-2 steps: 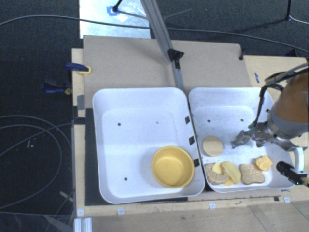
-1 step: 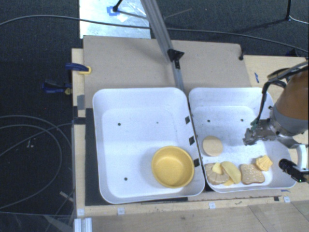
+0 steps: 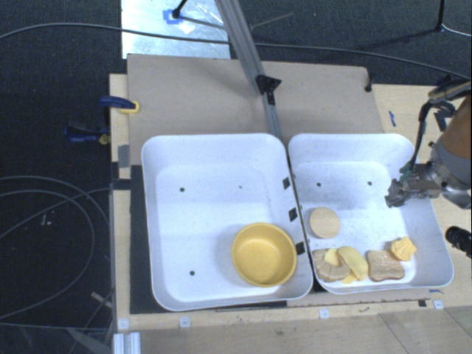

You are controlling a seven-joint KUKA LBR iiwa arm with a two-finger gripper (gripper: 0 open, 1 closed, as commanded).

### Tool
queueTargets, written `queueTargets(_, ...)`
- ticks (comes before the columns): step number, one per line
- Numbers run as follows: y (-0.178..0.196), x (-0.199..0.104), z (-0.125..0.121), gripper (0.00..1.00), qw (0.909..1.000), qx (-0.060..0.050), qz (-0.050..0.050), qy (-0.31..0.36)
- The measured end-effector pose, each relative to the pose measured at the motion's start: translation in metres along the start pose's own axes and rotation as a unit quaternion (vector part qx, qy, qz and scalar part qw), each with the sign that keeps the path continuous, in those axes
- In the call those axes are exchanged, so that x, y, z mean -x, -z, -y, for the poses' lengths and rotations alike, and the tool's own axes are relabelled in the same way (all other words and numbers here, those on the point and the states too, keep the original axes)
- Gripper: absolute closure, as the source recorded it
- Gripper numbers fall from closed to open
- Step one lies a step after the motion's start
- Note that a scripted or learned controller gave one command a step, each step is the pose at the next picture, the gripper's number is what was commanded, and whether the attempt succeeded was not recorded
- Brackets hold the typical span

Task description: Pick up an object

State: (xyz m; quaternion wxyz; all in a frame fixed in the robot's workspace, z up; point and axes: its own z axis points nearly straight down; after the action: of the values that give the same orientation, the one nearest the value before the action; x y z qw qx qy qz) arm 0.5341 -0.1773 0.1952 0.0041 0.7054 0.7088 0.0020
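Note:
The gripper [image 3: 396, 195] hangs over the right edge of the right bin [image 3: 346, 153], up and to the right of the food pieces, with nothing visible between it and the bin floor. A round tan cracker [image 3: 324, 223] lies near the bin's middle. Along the bin's front sit a yellow banana-like piece [image 3: 353, 262], a brown toast slice [image 3: 384, 265], a small ridged yellow piece [image 3: 403, 248] and a tan piece [image 3: 331, 271].
A yellow bowl [image 3: 264, 254] sits at the front right of the left bin [image 3: 199, 161]. A grey pole [image 3: 247, 46] slants in from the top to the divide between the bins. Blue and yellow clamps [image 3: 118, 105] grip the bench's left edge.

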Motion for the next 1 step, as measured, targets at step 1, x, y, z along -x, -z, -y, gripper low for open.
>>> queueTargets(1, 0.0468, -0.0043, 0.0028, 1.00, 1.0000, -0.001, 0.000, 0.000)
